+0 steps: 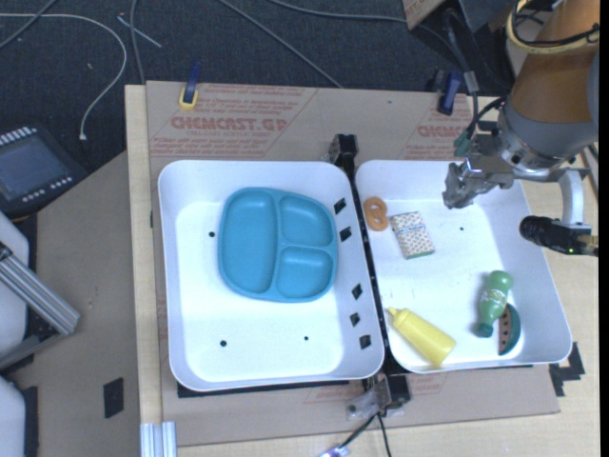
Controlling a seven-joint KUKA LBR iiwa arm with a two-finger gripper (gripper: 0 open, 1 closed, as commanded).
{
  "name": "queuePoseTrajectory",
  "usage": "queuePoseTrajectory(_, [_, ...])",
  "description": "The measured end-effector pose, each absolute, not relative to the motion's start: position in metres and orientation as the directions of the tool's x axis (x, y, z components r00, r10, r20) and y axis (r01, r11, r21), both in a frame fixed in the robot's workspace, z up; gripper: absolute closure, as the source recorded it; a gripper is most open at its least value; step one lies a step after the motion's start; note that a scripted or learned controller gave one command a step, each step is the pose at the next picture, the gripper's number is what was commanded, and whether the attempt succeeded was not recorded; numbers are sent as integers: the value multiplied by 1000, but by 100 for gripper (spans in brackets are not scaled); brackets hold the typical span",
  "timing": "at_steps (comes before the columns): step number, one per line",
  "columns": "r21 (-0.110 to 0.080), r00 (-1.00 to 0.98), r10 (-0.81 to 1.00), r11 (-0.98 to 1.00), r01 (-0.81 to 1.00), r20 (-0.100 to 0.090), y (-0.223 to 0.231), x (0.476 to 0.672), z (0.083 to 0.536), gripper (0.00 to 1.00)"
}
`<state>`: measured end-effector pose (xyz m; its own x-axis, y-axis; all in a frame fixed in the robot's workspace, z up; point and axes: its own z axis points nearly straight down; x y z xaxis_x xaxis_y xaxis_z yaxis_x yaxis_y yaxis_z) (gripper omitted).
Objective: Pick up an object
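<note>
Your gripper [461, 190] hovers over the right bin's [542, 284] far side, near the patterned box [412, 233]; you cannot tell its grasp state.

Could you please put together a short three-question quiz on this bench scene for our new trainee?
1. True or false: the blue plate lies in the left bin.
2. Which thing lies nearest the end effector? A) yellow bottle B) small patterned box C) green bottle
3. Fill in: the orange ring lies in the ____ bin, close to the divider.

Key: 1 true; 2 B; 3 right.
</note>
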<state>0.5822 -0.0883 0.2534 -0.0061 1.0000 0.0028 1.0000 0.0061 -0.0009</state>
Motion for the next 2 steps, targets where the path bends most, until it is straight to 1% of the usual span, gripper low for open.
queuePoseTrajectory(1, [-3,-5,1000,5,1000,2,-38,580,242,100])
queuePoseTrajectory(2, [2,-6,1000,6,1000,2,10,586,247,100])
